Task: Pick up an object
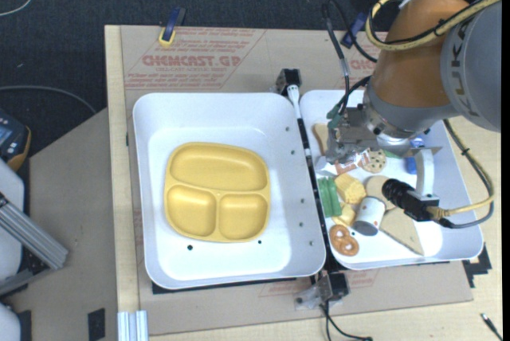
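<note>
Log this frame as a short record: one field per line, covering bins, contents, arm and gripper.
left bin: holds a yellow divided tray, lying flat
right bin: crowded with small toy food items
items seen: pretzel, green piece, round cookie, tan wedge, small white cylinder
arm: reaches in from the right, over the right bin
gripper: low over the right bin's upper left part, near the divider
grasp: fingers too obscured to judge

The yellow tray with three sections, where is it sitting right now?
The yellow tray lies flat in the middle of the left white bin, alone there, while the small toy foods are all in the right bin.
</note>
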Tool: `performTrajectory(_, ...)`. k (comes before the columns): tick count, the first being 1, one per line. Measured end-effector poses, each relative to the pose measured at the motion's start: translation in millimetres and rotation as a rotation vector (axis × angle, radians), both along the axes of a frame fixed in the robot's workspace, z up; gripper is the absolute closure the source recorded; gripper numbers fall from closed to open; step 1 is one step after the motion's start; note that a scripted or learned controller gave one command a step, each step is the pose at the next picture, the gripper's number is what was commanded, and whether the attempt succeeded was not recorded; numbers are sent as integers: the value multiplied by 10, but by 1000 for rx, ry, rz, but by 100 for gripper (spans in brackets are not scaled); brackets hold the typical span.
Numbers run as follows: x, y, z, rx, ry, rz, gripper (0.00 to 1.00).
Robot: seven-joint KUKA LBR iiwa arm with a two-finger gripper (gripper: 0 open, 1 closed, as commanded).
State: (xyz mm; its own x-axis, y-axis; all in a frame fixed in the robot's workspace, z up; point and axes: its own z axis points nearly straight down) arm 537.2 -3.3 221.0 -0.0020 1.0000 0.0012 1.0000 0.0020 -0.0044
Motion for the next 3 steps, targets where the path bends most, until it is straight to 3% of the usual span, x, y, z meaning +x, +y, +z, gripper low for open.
performTrajectory(2, 38, -138, 121, -2, -7, -3, 100)
performTrajectory(3, -43, -15, -16, 0, -1, -2, 100)
